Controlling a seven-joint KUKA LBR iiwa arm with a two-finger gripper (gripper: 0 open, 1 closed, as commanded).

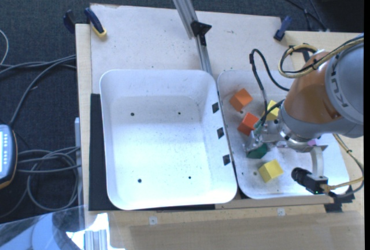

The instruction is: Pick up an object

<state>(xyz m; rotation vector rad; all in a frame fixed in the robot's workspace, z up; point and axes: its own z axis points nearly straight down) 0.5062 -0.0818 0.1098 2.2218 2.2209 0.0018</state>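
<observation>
The yellow block [270, 171], a small matte cube, lay nearest the front rim of the right bin [252, 187], a shallow white tray with rounded corners. Just behind it, the hand [258, 140] was lowered into that bin, directly over a dark green block [257, 152] and touching or nearly touching it. Whether the hand was open or closed could not be determined. The arm [324, 98] entered from the right, its grey housing and glossy orange band bent steeply downward above the bin. An orange block [249, 122] sat just beside the hand, with a second orange block [241, 99] farther back. A yellow piece [271, 110] showed partly beside the wrist. The left bin [115, 84], white and speckled with dark marks, rested beside the right bin on the pale table [144, 35].
</observation>
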